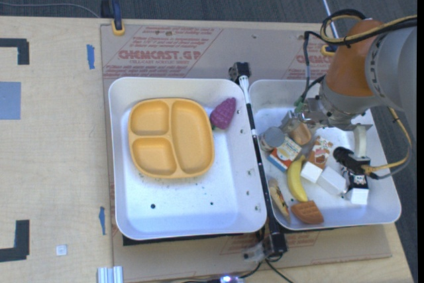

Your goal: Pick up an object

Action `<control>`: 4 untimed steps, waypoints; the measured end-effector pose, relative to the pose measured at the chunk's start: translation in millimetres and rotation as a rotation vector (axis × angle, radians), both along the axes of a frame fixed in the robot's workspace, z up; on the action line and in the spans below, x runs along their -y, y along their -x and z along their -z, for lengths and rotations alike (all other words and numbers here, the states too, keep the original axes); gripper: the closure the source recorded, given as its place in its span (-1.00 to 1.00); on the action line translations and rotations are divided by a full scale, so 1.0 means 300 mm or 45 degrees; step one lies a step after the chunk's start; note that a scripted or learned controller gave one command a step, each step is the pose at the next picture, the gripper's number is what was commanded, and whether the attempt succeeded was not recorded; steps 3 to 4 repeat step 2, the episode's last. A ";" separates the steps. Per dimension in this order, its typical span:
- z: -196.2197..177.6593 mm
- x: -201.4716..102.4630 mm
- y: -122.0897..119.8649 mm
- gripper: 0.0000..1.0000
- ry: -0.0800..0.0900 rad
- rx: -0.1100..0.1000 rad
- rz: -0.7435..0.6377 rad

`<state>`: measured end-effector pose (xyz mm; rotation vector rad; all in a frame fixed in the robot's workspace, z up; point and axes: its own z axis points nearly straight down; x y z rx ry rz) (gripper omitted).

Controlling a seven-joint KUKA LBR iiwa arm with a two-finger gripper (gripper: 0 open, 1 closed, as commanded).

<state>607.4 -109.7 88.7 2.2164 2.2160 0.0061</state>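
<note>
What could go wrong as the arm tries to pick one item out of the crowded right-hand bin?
1. The tool sits over tightly packed items; the banana touches the white blocks, so it may catch two things or none.
2. Pushing down could shove pieces against the right bin wall.
3. The loose cables on the arm could snag.

The grey arm [387, 69] reaches in from the right, wrist angled downward.

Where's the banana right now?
The banana lies in the right bin, near its left-centre, beside a white block and just above a brown piece at the bin's front.
</note>
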 end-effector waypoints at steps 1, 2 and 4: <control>-0.038 0.008 -0.004 1.00 0.006 0.007 0.003; -0.375 -0.223 -0.103 1.00 -0.004 -0.009 -0.002; -0.375 -0.223 -0.103 1.00 -0.004 -0.009 -0.002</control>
